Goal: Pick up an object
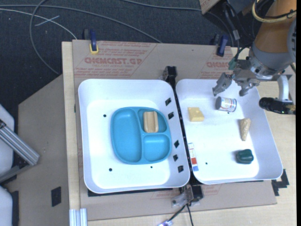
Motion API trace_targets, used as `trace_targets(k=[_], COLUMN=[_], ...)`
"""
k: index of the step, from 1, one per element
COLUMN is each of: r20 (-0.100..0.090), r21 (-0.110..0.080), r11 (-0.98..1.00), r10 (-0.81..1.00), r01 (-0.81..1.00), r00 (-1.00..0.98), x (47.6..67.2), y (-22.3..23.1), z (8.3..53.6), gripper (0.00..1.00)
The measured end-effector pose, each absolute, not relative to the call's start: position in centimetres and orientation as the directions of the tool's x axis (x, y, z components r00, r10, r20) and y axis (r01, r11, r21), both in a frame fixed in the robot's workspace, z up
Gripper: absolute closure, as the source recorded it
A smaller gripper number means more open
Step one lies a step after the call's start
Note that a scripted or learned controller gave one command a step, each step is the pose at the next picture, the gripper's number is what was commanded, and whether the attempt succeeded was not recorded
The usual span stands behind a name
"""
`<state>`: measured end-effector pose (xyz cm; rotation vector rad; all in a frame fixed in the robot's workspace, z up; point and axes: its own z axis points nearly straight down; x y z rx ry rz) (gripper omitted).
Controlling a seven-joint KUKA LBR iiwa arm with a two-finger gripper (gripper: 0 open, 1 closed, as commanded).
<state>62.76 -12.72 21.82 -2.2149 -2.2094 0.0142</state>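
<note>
Gripper [233,84] hung over the right bin's [263,173] far side w/ fingers spread, nothing between them — small silver can [226,103] lay just below it on the bin floor. Same bin also had a yellow block [196,114], tan wedge [244,128], dark green lump [244,156]. Left bin [94,173] held a blue divided tray [127,142] w/ a tan piece [150,121] in its far-right compartment.

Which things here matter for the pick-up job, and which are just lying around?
For the job:
claw, open above the right bin
small can
yellow block
tan wedge
dark green object

Lying about:
blue divided plate
tan piece in the plate
blue clamps
cables
</note>
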Motion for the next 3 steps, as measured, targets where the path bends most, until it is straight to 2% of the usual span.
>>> trace_targets(k=[1, 2, 3], r20=[0.001, 0.002, -0.001], r21=[-0.001, -0.007, 0.001], r11=[0.000, 0.001, 0.002], r10=[1.000, 1.000, 1.000], r01=[1.000, 1.000, 1.000], r00=[0.000, -0.001, -0.002], x=[63.0, 63.5, 64.5], y=[-12.7, -12.4, -11.8], z=[22.7, 16.6, 11.4], gripper=[0.00, 0.00, 0.00])
